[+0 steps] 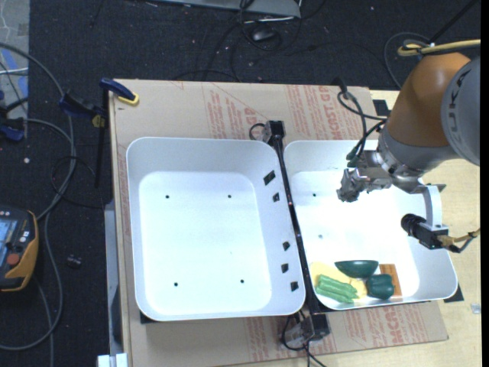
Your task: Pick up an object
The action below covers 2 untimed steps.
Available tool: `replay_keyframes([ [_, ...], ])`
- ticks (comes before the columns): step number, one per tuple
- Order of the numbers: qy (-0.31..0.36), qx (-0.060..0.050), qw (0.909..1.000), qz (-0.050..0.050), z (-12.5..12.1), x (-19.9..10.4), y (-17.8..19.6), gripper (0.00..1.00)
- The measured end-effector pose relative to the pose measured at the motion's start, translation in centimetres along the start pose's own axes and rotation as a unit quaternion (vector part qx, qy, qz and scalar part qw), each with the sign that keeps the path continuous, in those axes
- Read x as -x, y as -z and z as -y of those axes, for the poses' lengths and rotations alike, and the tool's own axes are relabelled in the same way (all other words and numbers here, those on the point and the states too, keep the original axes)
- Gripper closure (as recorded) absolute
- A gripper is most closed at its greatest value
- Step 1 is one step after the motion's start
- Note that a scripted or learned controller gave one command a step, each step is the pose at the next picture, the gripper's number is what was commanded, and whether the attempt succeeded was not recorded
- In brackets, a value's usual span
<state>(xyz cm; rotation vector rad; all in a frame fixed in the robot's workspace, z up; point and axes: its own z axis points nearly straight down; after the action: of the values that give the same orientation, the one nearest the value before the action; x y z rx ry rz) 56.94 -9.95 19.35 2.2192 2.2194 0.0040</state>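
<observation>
So there are two shallow white plastic bins: the left bin (145, 228) and the right bin (321, 163). All the stuff sits bunched in the right bin's near corner: one dark green bowl-shaped piece (357, 267), one light green ridged pod thing (336, 288), one chunky green lump (380, 286), with a yellow flat bit (324, 271) and an orange-brown slab (390, 270) half buried under them. The metal two-finger gripper (350, 187) hangs over that bin's far middle, well apart from the pile, nothing between its tips.
</observation>
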Motion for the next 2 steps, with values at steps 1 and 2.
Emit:
replay_keyframes([
  [1, 0.0, 0.0, 1.0, 0.0, 0.3, -0.2, 6.2, 1.0],
  [2, 0.002, -0.002, 1.0, 0.0, 0.0, -4.8, 4.8, 1.0],
])
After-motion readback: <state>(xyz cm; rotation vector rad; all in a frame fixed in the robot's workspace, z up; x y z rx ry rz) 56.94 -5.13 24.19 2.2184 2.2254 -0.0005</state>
